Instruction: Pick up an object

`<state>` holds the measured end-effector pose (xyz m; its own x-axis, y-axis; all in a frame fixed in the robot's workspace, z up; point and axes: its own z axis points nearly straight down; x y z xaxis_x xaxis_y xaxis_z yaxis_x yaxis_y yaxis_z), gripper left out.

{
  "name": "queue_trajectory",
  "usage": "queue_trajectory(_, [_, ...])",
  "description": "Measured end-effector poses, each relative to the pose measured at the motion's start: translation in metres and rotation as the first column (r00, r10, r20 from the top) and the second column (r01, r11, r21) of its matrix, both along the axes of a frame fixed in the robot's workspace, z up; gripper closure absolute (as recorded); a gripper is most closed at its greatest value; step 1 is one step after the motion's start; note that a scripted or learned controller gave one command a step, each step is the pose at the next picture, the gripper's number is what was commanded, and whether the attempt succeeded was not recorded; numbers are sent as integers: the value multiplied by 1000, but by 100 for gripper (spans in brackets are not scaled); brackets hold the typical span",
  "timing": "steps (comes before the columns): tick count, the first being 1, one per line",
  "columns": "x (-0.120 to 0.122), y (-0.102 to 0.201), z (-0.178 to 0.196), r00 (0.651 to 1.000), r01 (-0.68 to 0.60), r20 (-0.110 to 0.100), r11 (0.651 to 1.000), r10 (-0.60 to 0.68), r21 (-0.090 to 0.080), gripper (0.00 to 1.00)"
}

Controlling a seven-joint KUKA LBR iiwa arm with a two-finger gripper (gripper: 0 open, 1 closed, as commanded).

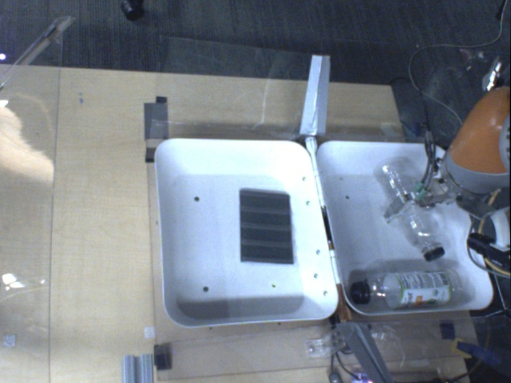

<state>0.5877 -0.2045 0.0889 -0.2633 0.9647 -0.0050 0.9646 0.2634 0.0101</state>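
Bottle (403,288) lies on its side along the near wall of the right bin (351,174), black cap pointing left, label facing up. Clear plastic, mostly see-through. Left bin (184,214) carries a dark ribbed pad (266,225) flat in its middle. Arm comes in from the right, orange band (483,134) over the right bin's far right corner. Claw (415,202) sits low over the middle of the right bin, well apart from the bottle. Claw parts are clear and washed out against the white floor, so can't tell how wide it is or whether anything is in it. Both bins touch side by side on the wooden table (96,230).
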Motion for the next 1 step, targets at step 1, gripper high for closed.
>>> queue_trajectory(1, [52, -4, -3, 992, -122, -38, 992, 122, 11, 0])
